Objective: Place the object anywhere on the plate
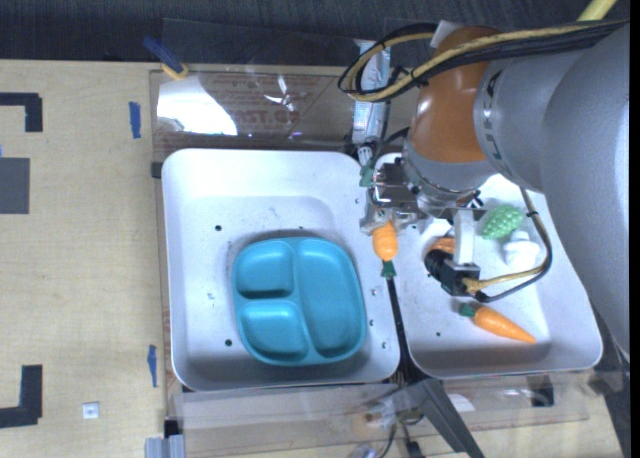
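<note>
A blue plate (298, 298) with three compartments lies in the left bin (200, 196). My gripper (384, 222) hangs over the seam between the two bins, just past the plate's upper right corner. It is shut on a small orange toy carrot (384, 244), whose green tip points toward the front. The carrot is above the left bin's right rim, beside the plate and apart from it.
In the right bin (560, 346) lie a larger orange carrot (500, 325) at the front, a green bumpy item (500, 221) and a white piece (520, 247) under the arm. A clear panel (250, 106) stands behind the left bin.
</note>
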Motion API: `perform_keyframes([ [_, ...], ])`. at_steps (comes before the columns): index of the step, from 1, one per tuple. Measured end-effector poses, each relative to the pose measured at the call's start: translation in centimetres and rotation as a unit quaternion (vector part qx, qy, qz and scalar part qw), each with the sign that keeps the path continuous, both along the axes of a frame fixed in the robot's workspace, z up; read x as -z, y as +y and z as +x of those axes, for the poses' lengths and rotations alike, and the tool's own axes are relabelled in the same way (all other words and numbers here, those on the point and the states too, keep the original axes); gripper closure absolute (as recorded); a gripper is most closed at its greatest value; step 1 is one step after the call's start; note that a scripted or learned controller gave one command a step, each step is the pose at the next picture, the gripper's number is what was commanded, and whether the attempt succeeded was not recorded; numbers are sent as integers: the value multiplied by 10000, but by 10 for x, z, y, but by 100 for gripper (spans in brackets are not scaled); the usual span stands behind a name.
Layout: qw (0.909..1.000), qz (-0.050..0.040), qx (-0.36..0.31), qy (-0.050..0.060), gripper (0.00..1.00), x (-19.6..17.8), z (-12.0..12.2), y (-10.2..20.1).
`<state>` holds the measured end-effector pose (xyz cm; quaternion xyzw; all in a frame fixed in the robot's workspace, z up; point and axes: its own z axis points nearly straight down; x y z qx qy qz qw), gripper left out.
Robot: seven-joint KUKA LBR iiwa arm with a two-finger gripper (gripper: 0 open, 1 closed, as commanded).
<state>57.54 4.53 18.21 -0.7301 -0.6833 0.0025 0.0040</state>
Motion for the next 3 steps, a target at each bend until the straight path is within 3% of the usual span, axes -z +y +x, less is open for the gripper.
perform_keyframes([
  [1, 10000, -13, 25, -1, 0, 0, 0, -4],
  [2, 9993, -7, -365, -7, 0, -21, -63, 39],
  [3, 9612, -46, 2757, 14, 0, -5, -98, 77],
])
